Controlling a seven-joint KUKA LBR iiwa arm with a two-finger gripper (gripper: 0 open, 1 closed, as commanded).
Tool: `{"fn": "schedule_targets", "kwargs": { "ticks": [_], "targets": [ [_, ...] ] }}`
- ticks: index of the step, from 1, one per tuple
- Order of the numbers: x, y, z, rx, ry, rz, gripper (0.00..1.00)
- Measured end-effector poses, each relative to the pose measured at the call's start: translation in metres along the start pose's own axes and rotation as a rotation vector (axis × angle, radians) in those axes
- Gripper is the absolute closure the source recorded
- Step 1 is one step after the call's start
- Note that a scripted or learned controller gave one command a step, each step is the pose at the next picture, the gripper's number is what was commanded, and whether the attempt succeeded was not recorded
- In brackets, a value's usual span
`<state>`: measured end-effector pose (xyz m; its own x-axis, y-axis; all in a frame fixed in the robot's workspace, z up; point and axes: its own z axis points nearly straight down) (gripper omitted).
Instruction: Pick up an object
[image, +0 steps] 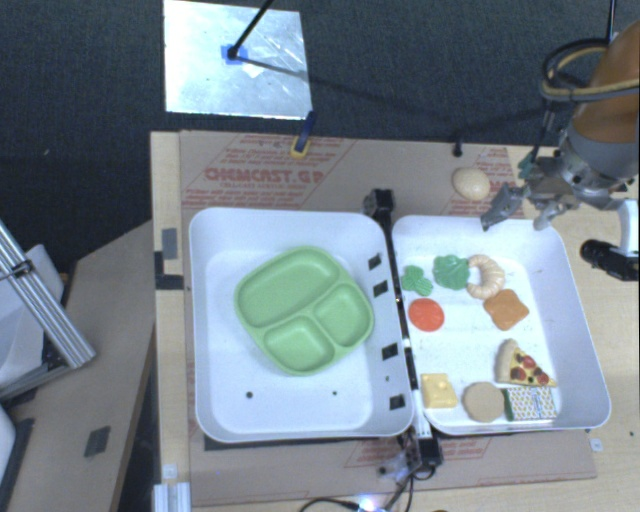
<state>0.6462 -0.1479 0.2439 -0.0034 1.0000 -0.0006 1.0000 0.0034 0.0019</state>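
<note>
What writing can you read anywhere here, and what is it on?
"CHEMCAST GP", roughly, in red on the brown board behind the bins; blurred, so not sure.
More red print on the board's right end and front edge: too blurred to read.
Patterned card in the right bin: no legible text.

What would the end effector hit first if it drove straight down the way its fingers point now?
Probably the far rim of the right bin, or bare bin floor just inside it. The open end effector hangs above that edge; depth is unclear. The pretzel lies nearer the camera, off that line.
</note>
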Motion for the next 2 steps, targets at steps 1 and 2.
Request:
{"fn": "schedule_targets", "kwargs": {
  "ticks": [1,2],
  "targets": [
    [0.003,-0.002,0.062,0.004,0.001,0.001,0.0],
    [0.011,-0.008,0.114,0.001,0.0,0.001,0.0]
  ]
}}
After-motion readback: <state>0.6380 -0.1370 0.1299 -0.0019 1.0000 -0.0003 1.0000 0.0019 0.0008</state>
